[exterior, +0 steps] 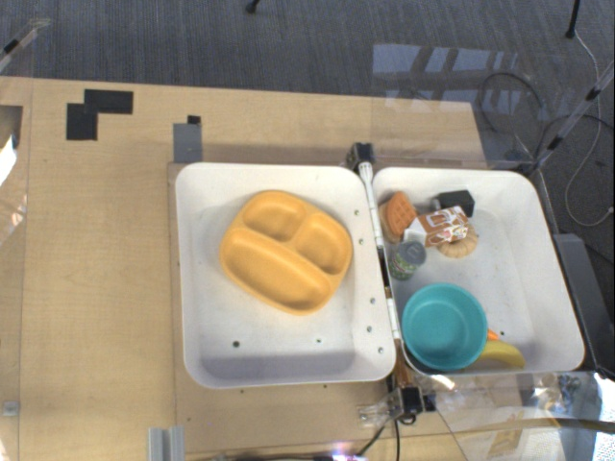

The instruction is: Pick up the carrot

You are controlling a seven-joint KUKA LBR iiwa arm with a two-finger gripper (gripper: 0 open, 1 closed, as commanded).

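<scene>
The carrot point(493, 335) lies in the right bin point(538, 257), near its front edge, showing as a small orange sliver wedged between the teal bowl point(442, 327) and a yellow banana-like piece point(502, 355). Its long axis cannot be told, being mostly hidden by the bowl. With the arm entering from the right, the judgement is that the carrot sits on the arm's near side; the state of the jaws cannot be told.

A single fixed camera looks down from above at a slant on a wooden bench point(96, 286), far enough back to take in both white bins, left bin point(202, 353) and right bin point(538, 248), with dark floor beyond
</scene>
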